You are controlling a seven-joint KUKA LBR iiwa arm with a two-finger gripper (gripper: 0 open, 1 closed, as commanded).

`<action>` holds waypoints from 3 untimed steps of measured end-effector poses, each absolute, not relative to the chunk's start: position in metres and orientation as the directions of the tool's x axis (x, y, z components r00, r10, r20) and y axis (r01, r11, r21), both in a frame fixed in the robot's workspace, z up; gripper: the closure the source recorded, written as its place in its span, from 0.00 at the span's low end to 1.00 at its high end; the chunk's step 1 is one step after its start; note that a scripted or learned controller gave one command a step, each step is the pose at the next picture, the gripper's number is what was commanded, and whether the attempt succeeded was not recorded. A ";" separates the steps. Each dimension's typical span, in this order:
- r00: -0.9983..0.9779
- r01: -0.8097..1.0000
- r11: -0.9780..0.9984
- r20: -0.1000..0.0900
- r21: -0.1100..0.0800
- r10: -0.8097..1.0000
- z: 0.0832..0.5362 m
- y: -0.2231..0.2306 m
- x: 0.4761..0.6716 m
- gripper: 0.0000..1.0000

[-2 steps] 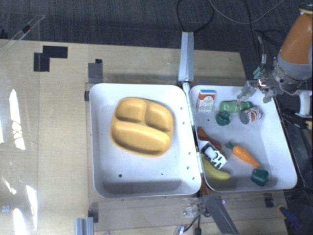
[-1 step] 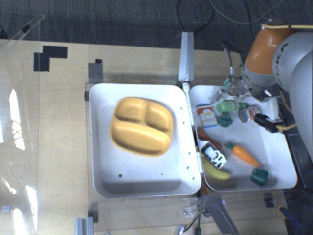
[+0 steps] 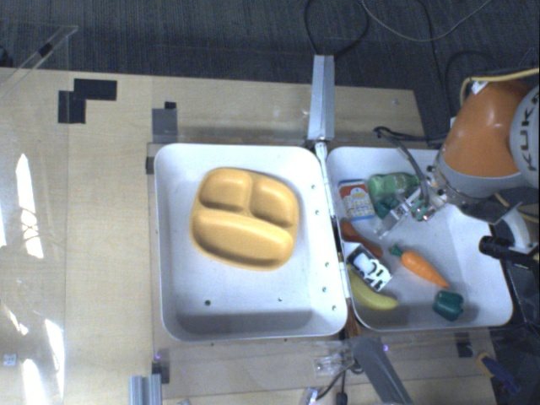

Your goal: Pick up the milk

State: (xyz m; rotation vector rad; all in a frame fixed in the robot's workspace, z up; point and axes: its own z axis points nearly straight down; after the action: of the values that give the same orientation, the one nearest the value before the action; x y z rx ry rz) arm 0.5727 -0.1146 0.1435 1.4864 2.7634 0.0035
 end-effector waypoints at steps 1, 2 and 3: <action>-0.618 0.786 0.618 -0.006 0.005 0.786 0.313 -0.155 0.592 0.00; -0.620 0.784 0.620 -0.011 0.008 0.784 0.323 -0.154 0.594 1.00; -0.620 0.784 0.620 -0.011 0.008 0.785 0.323 -0.154 0.594 0.00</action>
State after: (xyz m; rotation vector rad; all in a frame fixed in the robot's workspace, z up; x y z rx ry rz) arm 0.5942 -0.1541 0.3231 1.3635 2.8158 0.0042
